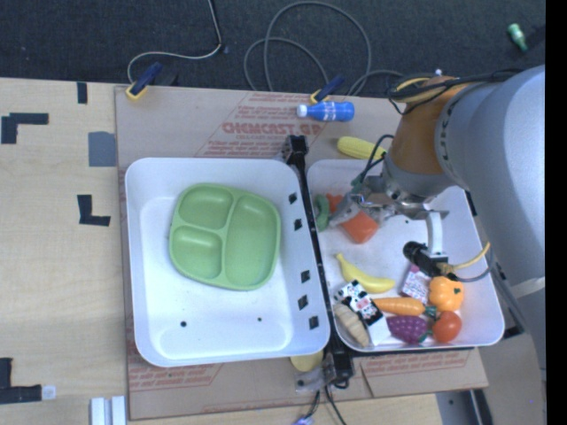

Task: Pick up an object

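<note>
Orange-red blocky toy (361, 227) lies in the right-hand white shallow bin (394, 248), in its far half and close to the divider between the two bins. The gripper (361, 204) sits directly over the toy's far edge, so close that the two seem to touch. From this slanted view I cannot tell whether the gripper is open or closed, nor whether it has hold of the toy.

The grey arm (500, 149) reaches in from the right, its thick link crossing over the bin's outer rim. The orange band (423, 140) sits over the bin's far edge, and the wrist below it bends downward and leftward into the bin.

Just left of the toy, against the divider, is a small red and green piece (326, 207). Nearer the camera a yellow plastic banana (365, 277) lies apart from the toy. In the near corner there is a cluster:
- a black and white cow figure (356, 299)
- an orange carrot (400, 307)
- a purple bunch of grapes (407, 328)
- a red tomato (446, 326)
- a small orange pumpkin-like toy (446, 294)
- a pink packet (415, 283)

The left-hand white bin (142, 193) holds a green divided plastic plate (224, 237). Beyond the bins, on the brown cardboard sheet (257, 127), lie a blue and white bottle (326, 111) and a yellow oblong toy (357, 147).
</note>
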Robot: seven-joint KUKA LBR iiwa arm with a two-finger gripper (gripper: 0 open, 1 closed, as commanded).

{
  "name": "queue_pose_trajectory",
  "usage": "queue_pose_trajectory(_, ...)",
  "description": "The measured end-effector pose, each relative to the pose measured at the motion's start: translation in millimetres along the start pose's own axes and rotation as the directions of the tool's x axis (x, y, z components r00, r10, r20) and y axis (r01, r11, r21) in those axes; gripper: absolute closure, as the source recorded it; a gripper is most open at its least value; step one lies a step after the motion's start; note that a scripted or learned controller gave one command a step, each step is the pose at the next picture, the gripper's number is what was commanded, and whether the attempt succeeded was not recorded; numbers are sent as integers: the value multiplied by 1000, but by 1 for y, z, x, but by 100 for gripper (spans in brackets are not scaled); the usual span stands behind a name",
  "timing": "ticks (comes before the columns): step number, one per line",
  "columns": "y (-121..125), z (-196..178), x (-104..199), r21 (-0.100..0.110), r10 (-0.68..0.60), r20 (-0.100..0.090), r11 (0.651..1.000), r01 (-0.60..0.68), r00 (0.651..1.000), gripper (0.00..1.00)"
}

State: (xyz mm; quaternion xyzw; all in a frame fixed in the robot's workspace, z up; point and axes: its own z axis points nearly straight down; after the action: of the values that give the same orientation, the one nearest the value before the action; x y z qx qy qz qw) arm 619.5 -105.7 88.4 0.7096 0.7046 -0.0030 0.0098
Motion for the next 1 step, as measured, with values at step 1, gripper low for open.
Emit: queue_pose_trajectory(1, 1, 0, -1, 3, -1, -4, 1000, 1, 1000, 0)
